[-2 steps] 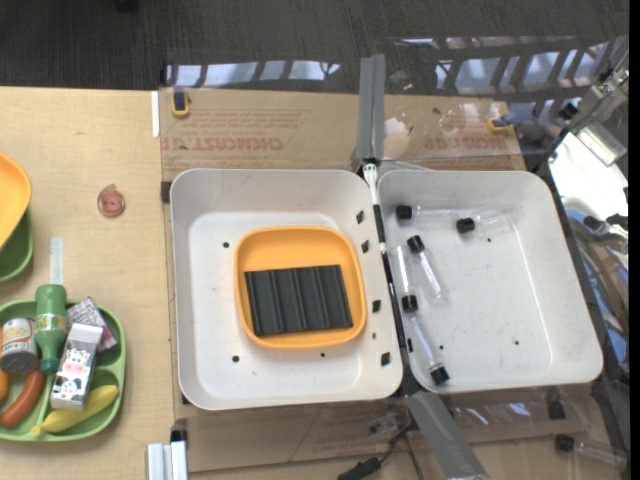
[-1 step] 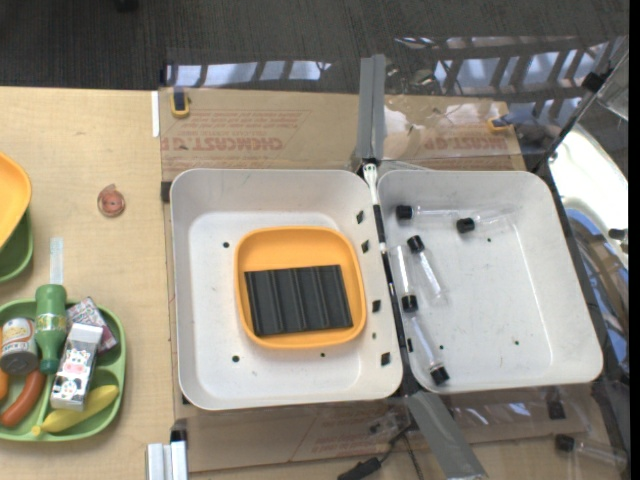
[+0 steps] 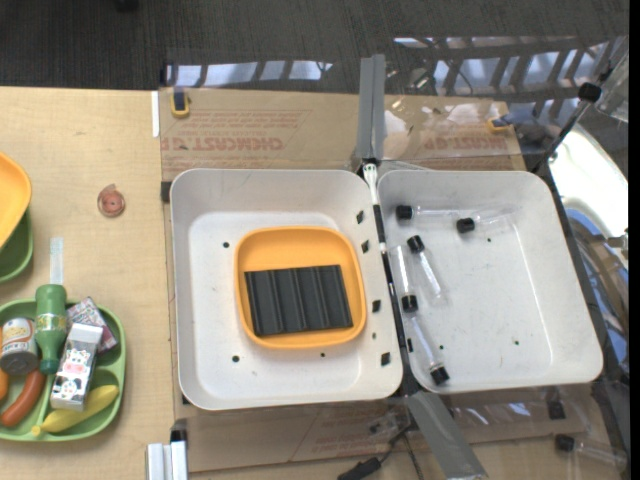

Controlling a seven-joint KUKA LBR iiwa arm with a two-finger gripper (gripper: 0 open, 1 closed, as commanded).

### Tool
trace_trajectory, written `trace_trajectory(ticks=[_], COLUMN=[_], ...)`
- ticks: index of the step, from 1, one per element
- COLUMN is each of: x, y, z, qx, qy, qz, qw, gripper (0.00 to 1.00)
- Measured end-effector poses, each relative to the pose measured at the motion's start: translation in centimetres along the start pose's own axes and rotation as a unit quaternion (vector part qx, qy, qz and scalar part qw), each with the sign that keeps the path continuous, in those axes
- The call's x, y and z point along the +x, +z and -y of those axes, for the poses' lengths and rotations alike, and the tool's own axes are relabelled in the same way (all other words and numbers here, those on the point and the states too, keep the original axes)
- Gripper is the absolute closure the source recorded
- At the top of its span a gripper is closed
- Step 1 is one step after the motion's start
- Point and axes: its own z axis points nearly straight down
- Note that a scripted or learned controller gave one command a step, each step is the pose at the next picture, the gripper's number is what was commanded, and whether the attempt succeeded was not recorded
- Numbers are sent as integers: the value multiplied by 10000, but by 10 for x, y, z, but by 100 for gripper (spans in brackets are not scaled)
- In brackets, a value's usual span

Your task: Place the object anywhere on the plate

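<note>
Ridged dark-grey block [image 3: 300, 300] lies flat on the orange plate [image 3: 298, 242], covering the plate's middle and near part. Its long sides run roughly parallel to the plate's far and near rims, and four lengthwise ribs show on its top. The plate sits near the middle of the left bin [image 3: 200, 373], a little toward that bin's right wall, with bare white floor around it on every side. The gripper's state cannot be told from this view.

In the right bin [image 3: 545, 303], several clear tubes with black caps are gathered along the left wall and toward the far left corner. One tube [image 3: 424, 266] lies slanted near the middle of that wall, another [image 3: 427, 356] lies closer to the near left corner, and a lone black cap [image 3: 465, 225] rests by the far side.

Both bins stand on brown cardboard [image 3: 260, 133]. To the left, on the wooden table [image 3: 90, 138], a green tray [image 3: 105, 408] at the near edge holds a green bottle [image 3: 50, 326], a small carton [image 3: 72, 368] and other toy food. A yellow bowl [image 3: 10, 200] shows at the left edge, with a small pink item [image 3: 111, 201] beside it.
</note>
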Motion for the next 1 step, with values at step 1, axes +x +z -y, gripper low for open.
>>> trace_trajectory(ticks=[1], x=[3], y=[-1], z=[3], qx=[-8], qy=[-1830], qz=[6], qw=[9831], gripper=[100])
